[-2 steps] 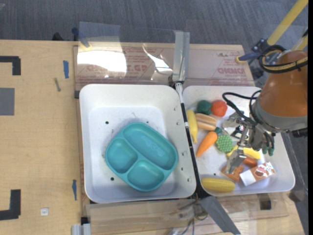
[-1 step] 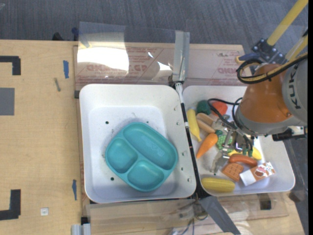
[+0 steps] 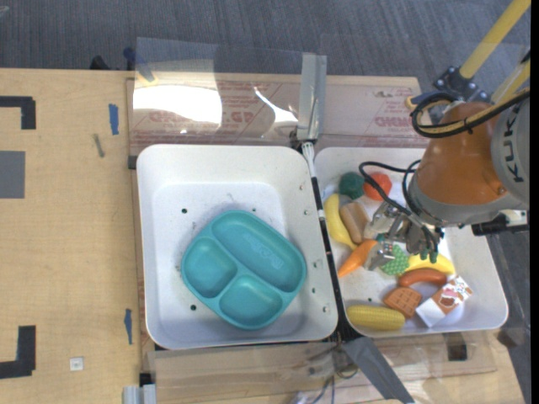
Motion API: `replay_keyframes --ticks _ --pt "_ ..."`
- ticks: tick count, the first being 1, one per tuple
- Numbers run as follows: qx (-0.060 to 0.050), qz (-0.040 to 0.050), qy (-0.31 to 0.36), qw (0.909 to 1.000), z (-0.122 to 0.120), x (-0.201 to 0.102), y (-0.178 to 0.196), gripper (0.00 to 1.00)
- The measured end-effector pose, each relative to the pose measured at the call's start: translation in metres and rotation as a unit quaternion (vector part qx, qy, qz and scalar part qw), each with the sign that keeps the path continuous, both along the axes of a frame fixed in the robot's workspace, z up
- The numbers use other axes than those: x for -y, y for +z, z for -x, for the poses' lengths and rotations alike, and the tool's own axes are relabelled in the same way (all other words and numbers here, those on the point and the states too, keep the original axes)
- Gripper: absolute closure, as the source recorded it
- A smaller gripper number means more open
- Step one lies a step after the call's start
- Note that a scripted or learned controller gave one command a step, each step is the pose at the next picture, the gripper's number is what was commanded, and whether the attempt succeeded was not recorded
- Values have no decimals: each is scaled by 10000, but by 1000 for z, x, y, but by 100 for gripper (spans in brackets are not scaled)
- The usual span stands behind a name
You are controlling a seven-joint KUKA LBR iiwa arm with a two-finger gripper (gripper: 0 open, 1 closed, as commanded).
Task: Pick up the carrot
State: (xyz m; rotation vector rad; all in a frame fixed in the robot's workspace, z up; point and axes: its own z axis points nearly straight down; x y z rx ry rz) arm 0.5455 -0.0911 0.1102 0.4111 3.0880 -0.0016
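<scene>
Carrot [image 3: 357, 257] orange; tray [image 3: 244, 267] teal; bins [image 3: 160, 251] white; corn [image 3: 376, 316] + banana [image 3: 336, 220] yellow.

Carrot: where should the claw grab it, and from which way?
Probably around the middle of the carrot, coming from above. It lies flat and slanted in the right bin, its pointed tip toward the divider. Close across its narrow width; the banana crowds its upper side.

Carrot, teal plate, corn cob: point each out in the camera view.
carrot [image 3: 357, 257], camera view, middle of its orange body.
teal plate [image 3: 244, 266], camera view, central divider ridge.
corn cob [image 3: 376, 316], camera view, middle of the yellow cob.
</scene>
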Motion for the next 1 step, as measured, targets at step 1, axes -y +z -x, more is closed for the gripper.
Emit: replay_keyframes --ticks 1 --pt "-64 -25 -943 9955 -12 7 -20 100"
